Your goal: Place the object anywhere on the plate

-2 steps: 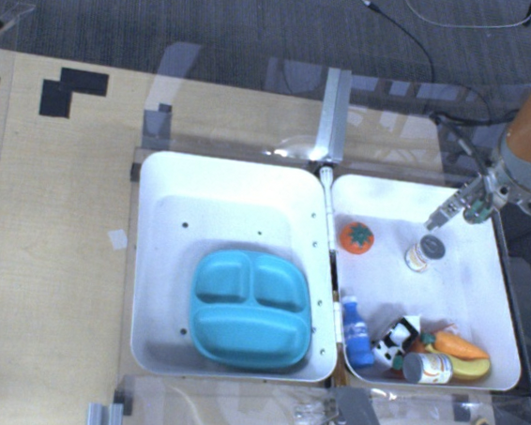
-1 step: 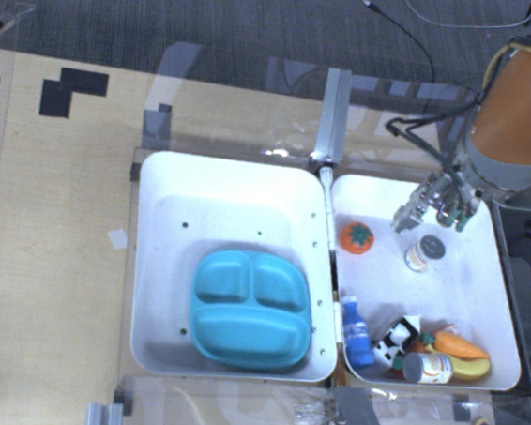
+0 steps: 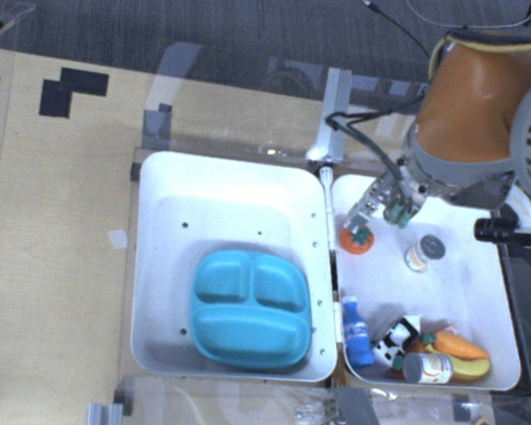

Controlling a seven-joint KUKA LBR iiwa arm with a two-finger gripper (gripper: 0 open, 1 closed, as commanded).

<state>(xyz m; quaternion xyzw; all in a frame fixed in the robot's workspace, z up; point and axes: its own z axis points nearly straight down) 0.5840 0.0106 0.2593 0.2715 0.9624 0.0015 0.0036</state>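
Camera view, read from left to right: the counter (image 3: 44,259) carries two white bins. The left bin (image 3: 163,243) holds a blue divided plate (image 3: 251,309), which lies flat with nothing on it. The right bin (image 3: 485,277) holds, near its left wall, a small orange and red toy with a green top (image 3: 357,239); a small metal-capped jar (image 3: 422,252) stands further right, and a pile of toys (image 3: 416,350) lies along the near wall. The pincer (image 3: 376,209) hangs just above the orange toy, and this toy is judged to be the object to move. Whether the pincer is apart or together cannot be told, and no object is seen held in it. To do the pick well, centre the pincer over the toy, stay off the bin wall beside it, and lift fully clear of the divider before crossing to the plate.
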